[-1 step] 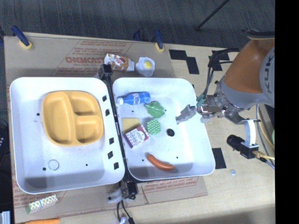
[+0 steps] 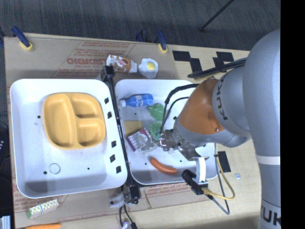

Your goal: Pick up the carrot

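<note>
Lying in the right bin point(image 2: 143, 178) near its front edge is the carrot point(image 2: 163, 166). Close by are a shiny wrapper point(image 2: 139, 140), a yellow block point(image 2: 133, 126), a blue bottle point(image 2: 138, 100) and a green thing point(image 2: 156, 111). The left bin point(image 2: 28, 142) has a yellow tray point(image 2: 74, 119). The big grey arm point(image 2: 248, 104) bends over the right bin. Its gripper point(image 2: 167, 141) hangs just above the carrot, beside the wrapper. I cannot tell how it is set.

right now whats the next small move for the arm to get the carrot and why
Probably shift the gripper toward the near rim and lower it: the carrot lies free on the right bin floor, just below the gripper, with a wrapped packet beside it.
</note>
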Action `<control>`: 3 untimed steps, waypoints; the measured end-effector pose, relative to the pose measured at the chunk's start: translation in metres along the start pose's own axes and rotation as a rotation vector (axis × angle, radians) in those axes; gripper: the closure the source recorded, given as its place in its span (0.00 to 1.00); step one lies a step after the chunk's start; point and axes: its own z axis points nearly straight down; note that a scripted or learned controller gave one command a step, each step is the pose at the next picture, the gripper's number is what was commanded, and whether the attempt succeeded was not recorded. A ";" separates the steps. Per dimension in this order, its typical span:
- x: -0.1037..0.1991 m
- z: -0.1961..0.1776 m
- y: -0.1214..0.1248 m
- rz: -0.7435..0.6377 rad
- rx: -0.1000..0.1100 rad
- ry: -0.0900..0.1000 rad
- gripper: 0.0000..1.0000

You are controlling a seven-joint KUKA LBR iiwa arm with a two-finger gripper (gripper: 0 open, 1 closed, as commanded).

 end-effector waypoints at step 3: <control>-0.082 -0.151 -0.004 0.196 -0.006 -0.001 1.00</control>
